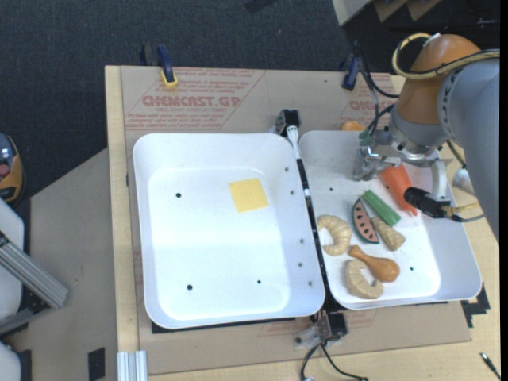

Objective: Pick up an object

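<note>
One yellow square left — two croissants, one watermelon slice right

This looks like a robotics lab. A plywood bench stands on dark carpet, its sheet held by blue clamps. Left of the bench sits what may be aluminium framing; cables trail below it.

A brown board-topped bench — two white bins, left and right, side by side.
</note>
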`<state>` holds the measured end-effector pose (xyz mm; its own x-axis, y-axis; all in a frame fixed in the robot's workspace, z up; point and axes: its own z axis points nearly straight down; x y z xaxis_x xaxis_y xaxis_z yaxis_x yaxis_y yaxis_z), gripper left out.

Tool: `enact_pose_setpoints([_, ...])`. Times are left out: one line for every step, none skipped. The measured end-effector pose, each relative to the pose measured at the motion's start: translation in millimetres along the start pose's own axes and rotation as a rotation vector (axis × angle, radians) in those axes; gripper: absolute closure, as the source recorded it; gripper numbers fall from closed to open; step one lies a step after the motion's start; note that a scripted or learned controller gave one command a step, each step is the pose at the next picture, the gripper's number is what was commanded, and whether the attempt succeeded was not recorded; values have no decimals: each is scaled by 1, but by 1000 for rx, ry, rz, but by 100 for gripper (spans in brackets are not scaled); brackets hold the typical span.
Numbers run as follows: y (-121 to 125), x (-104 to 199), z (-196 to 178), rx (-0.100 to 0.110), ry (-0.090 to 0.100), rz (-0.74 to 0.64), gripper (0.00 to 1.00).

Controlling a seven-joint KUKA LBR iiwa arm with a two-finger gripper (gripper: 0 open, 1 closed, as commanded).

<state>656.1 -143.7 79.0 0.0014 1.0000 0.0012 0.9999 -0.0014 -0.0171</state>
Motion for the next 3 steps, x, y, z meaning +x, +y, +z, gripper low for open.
enact_pose_setpoints([-18,-40,-6,-13,-2,2,100])
enact_pose_setpoints([-15,-69,-6,-16,24,-6,100])
enact_pose_setpoints([4,-67,-6,-19,20,-10,100])
